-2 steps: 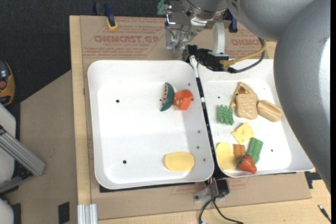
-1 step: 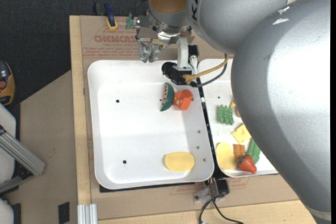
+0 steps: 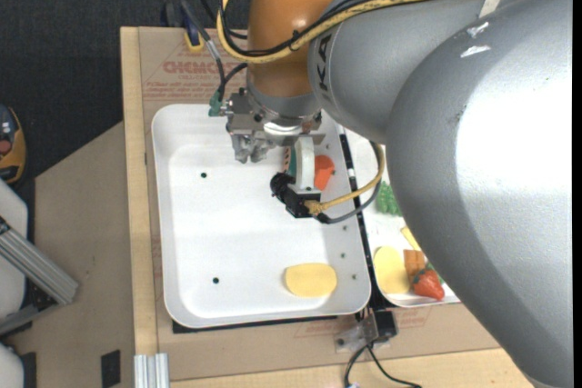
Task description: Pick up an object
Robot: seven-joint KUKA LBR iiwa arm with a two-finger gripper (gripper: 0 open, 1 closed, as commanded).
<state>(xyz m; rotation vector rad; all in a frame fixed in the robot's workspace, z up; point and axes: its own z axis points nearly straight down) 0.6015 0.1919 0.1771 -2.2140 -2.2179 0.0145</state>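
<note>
Camera view, gripper [image 3: 244,150] over left white bin [image 3: 182,223], fingers' state unclear, cardboard bench [image 3: 136,104], dark floor [image 3: 73,14].

Red print reading "CHEMC…" runs along the cardboard sheet [image 3: 173,68] behind the bins.

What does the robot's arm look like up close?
The arm is big, smooth and grey, with a rounded orange band above the wrist. Yellow and black cables loop around the orange part, and another yellow one curls below the wrist. The end effector is small, grey and metal, with a black piece hanging beside it.
</note>
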